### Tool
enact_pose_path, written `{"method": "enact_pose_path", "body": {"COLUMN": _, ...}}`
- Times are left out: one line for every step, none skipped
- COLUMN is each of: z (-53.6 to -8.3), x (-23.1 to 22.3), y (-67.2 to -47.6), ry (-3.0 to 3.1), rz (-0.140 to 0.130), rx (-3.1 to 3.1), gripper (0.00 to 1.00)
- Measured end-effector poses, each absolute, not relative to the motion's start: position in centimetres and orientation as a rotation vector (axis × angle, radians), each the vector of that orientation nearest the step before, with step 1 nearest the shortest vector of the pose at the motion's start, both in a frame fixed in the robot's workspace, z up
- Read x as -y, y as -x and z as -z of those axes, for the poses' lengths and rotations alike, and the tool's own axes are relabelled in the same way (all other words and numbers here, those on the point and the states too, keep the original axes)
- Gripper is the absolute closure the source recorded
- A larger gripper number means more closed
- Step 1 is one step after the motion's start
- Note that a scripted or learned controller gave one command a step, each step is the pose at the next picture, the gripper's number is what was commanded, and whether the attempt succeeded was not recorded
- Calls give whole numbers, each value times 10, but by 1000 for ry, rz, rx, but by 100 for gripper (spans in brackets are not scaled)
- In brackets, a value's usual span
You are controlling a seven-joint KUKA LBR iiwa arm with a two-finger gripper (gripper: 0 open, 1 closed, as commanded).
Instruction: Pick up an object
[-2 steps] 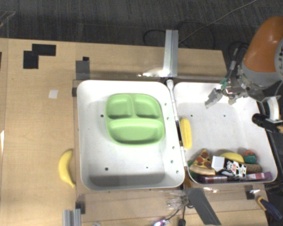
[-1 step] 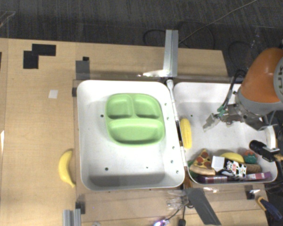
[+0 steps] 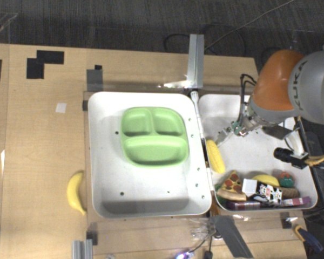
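Observation:
My gripper point(image 3: 223, 136) hangs low over the upper left part of the right bin point(image 3: 259, 150), reaching down from the grey arm with its orange band. A yellow corn cob point(image 3: 214, 155) lies just below and left of it, against the bin's left wall. Nothing shows between the gripper and the corn. Along the bin's front edge lies a heap: a pizza slice point(image 3: 230, 183), a white box point(image 3: 249, 186), a small yellow banana point(image 3: 265, 179), a black and white carton point(image 3: 269, 193) and a purple bar point(image 3: 275, 203).
The left bin point(image 3: 105, 144) holds a green divided plate point(image 3: 153, 135). A yellow banana point(image 3: 75, 192) lies on the wooden bench outside the left bin. A metal post point(image 3: 196, 61) rises behind the divider between the bins.

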State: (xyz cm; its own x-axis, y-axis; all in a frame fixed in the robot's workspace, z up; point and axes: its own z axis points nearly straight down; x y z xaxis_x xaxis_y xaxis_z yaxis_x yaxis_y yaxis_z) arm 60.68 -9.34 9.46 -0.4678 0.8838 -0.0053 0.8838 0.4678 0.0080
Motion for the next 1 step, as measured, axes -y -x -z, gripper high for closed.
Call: {"method": "enact_pose_path", "body": {"z": -91, "x": 94, "y": -598, "ry": -1904, "rz": -11, "rx": -2485, "gripper": 0}}
